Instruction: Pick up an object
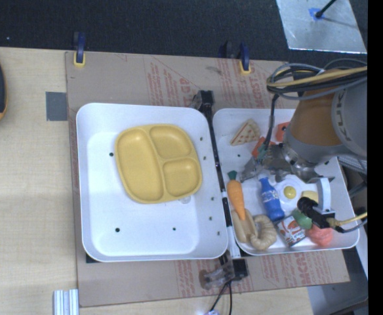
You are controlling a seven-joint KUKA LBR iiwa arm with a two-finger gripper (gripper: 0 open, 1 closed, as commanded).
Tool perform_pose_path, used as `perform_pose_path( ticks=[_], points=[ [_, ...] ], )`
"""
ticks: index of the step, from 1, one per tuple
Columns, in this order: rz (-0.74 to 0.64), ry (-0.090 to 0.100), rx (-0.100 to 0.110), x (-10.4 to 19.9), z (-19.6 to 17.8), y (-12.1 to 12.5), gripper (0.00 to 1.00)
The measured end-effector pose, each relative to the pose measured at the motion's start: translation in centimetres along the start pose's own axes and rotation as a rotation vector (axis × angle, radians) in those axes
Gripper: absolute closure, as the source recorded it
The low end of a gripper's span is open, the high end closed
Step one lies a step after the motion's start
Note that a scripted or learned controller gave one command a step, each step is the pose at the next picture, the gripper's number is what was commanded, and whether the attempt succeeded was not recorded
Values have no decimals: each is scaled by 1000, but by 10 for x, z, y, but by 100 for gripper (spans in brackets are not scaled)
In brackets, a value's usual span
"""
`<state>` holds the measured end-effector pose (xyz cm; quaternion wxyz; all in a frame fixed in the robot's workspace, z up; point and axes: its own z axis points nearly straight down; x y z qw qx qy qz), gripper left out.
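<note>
End effector [260, 161] hovers near blue bottle [270, 199] with white label.

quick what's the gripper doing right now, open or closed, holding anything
Gripper: low in the right bin among the toys; open or closed cannot be told.

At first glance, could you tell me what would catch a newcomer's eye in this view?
Most striking is the yellow divided plate, alone in the left bin. Next comes the grey and orange arm, reaching from the right over the right bin. That bin is crowded with toy food: a carrot, a blue bottle, a sandwich wedge and a fried egg.
</note>
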<state>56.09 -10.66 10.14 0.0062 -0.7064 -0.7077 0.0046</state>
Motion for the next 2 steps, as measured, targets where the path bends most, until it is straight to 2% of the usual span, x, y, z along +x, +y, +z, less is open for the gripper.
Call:
perform_pose_path(
  ticks=[1,2],
  points=[
    [0,-3,-11,-25,10,-16,0],
    [2,-4,-13,-26,-1,-15,100]
  ],
)
